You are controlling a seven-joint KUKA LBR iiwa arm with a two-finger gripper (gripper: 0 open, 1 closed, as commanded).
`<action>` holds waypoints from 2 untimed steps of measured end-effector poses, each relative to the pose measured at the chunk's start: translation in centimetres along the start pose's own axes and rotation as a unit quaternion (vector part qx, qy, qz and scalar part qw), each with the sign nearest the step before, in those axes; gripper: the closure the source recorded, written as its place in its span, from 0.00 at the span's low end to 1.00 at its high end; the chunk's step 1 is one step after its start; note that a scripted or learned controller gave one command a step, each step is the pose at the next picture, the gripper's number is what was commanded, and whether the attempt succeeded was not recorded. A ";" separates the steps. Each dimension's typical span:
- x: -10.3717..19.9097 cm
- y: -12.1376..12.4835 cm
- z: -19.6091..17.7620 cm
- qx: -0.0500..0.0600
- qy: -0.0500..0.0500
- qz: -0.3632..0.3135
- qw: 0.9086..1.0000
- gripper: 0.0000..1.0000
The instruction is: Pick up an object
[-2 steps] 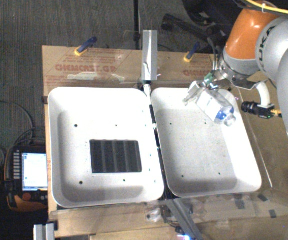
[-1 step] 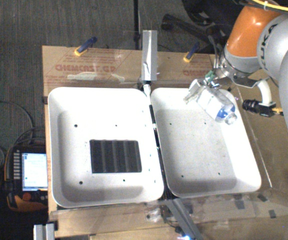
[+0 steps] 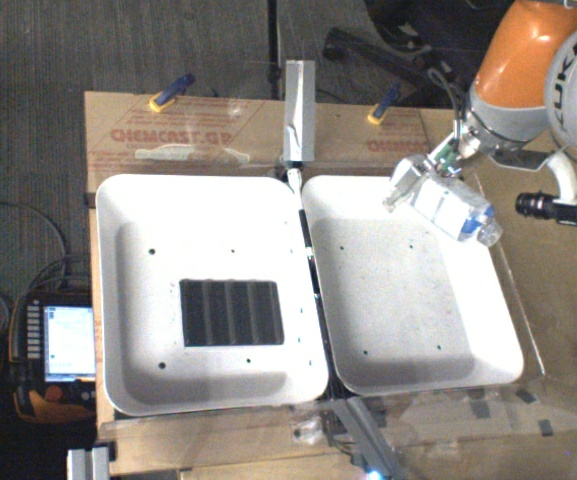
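I count two white bins on the bench, side by side and touching along their inner edges. The left bin (image 3: 118,268) holds one thing: a dark rectangular block with ribs (image 3: 232,312), lying flat a little below the middle of the floor. In the right bin (image 3: 488,358) I see nothing lying on the floor itself.

There is one arm (image 3: 523,63), grey with an orange band, coming from the right. Its gripper (image 3: 438,173) hangs above the far right part of the right bin. Just under it I see one object, a clear plastic bottle (image 3: 458,213), tilted, lifted off the bin floor. The claw seems to pinch it at the upper end, but the fingers are small and pale here, so I cannot tell this for sure.

Behind the bins there are two clamps, one blue clamp (image 3: 171,92) and one yellow clamp (image 3: 383,106), on a cardboard sheet (image 3: 183,138).
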State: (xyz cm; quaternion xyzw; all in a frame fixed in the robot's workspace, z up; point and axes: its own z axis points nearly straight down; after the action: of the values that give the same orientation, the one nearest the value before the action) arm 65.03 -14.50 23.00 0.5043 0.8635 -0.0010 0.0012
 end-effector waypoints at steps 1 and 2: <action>8.3 6.8 -4.7 0.000 0.002 0.083 0.997 1.00; 8.4 6.9 -5.6 0.000 0.002 0.082 0.997 1.00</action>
State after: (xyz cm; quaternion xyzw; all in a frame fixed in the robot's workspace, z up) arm 66.88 -3.82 28.57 0.5732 0.8194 0.0000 -0.0004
